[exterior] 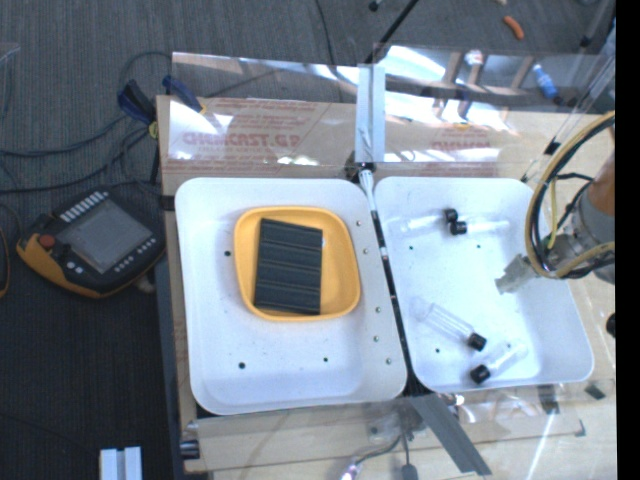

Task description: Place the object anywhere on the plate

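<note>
Object: a dark grey ribbed flat block (289, 265) is lying in the middle of the plate, a little tilted, with all its edges inside the rim.

Plate: a yellow square plastic plate with round corners (345, 268) is sitting in the left white shallow bin (210, 348), near its middle.

Job: I think the block is already where it should be, so the placing looks done.

Gripper: the grey gripper (513, 274) is hanging over the right white shallow bin (560, 358), by its right side, well apart from the plate. It is holding nothing that I can see. I cannot tell how wide it is open.

Arm: the grey arm with yellow and black cables (560, 218) is reaching in from the right.

Other things: three clear plastic tubes with black caps are lying in the right bin, one at the top (455, 224), one lower down (452, 325) and one near the front edge (498, 362).

What could go wrong: if the arm is swinging across to the left bin low down, it could be bumping the plate and sliding the block off. It could also be knocking a tube, because the tubes are round and roll easily.
</note>
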### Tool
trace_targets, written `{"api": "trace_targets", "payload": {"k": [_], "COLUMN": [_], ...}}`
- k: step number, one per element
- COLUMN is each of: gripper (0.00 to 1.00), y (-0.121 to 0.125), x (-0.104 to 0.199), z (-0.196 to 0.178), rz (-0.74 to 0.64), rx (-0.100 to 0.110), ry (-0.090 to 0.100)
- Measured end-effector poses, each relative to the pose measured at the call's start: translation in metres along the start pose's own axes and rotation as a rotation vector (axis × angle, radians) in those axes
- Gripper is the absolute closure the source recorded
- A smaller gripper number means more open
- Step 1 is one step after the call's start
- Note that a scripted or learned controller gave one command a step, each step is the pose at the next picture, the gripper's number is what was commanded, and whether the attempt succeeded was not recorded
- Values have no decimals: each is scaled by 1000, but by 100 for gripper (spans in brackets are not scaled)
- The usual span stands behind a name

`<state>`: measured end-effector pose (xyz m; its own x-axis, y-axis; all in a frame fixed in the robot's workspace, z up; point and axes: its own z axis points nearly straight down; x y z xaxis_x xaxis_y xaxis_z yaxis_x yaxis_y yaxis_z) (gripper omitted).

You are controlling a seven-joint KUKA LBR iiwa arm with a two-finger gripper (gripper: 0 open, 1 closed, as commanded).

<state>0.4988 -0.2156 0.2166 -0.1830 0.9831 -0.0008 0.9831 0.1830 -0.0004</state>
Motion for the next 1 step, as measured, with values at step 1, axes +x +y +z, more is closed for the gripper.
{"api": "trace_targets", "payload": {"k": [1], "gripper": [0], "y": [0], "x": [0], "z": [0], "rz": [0], "rx": [0], "ry": [0]}}
